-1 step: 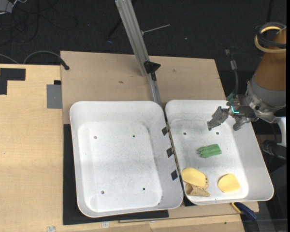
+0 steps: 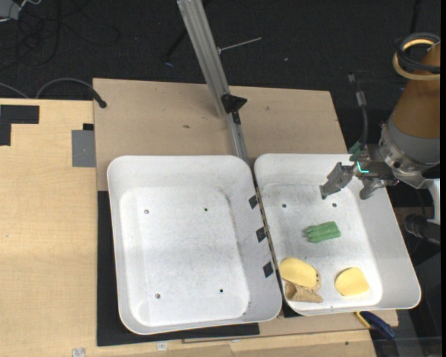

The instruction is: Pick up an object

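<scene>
Hovering over the right bin (image 2: 401, 274), the tool (image 2: 351, 184) seems spread apart, gripping nothing.

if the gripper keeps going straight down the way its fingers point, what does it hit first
Probably bare floor of the right bin, up-view from the green object. The open gripper has nothing under it, though depth is unclear.

A: How many bins are on the worktop (image 2: 171, 117)?

B: Two white bins side by side, a left bin (image 2: 126, 177) and a right bin (image 2: 282, 171).

A: And how many objects?

B: Four, all in the right bin: one green piece (image 2: 322, 233), two yellow pieces, one larger (image 2: 299, 271) and one rounder (image 2: 351, 281), and one tan scrap (image 2: 305, 294). One arm, with one claw (image 2: 351, 185).
</scene>
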{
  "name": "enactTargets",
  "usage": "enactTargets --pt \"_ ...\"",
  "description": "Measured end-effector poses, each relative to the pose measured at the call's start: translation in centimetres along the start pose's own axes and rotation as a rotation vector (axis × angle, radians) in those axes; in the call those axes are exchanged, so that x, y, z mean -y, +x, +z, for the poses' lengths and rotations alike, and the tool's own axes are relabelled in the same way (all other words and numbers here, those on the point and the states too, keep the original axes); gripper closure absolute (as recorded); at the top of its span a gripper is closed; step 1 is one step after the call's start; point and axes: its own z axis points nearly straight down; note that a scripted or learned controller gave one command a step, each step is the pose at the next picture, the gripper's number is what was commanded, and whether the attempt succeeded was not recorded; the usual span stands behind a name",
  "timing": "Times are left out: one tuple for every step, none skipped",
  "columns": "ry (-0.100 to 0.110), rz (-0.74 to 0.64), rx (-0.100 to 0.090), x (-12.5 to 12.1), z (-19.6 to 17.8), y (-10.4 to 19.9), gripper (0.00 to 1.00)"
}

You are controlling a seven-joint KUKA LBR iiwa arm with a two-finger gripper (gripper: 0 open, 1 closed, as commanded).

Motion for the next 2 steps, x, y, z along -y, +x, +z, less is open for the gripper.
enactTargets --pt "0.007 -0.001 -0.001 -0.4 6.3 0.0 0.0" --pt "0.006 0.0 -0.001 -0.1 10.7 0.4 0.0"
